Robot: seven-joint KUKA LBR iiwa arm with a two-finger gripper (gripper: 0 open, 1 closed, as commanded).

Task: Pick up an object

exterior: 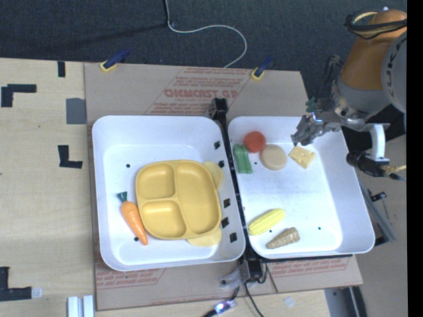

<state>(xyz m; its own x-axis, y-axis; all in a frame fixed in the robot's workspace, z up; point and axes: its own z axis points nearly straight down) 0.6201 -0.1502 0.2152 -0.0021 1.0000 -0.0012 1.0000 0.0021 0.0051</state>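
Observation:
In the right bin (330, 197) lie a red tomato (254, 140), a green piece (242, 159), a beige round bun (273, 157), a yellow cheese wedge (303, 156), a yellow corn cob (266, 220) and a tan cone (283, 238). My gripper (305, 133) hangs over the bin's back right part, just above and behind the cheese wedge. Nothing shows between its fingers. The left bin (109, 144) holds a yellow divided tray (178, 199) and an orange carrot (133, 220) beside it.
The grey arm with its orange band (370, 51) comes in from the upper right. A white cable (211, 32) loops on the dark floor behind the bench. Blue clips (114, 60) hold the cardboard under the bins.

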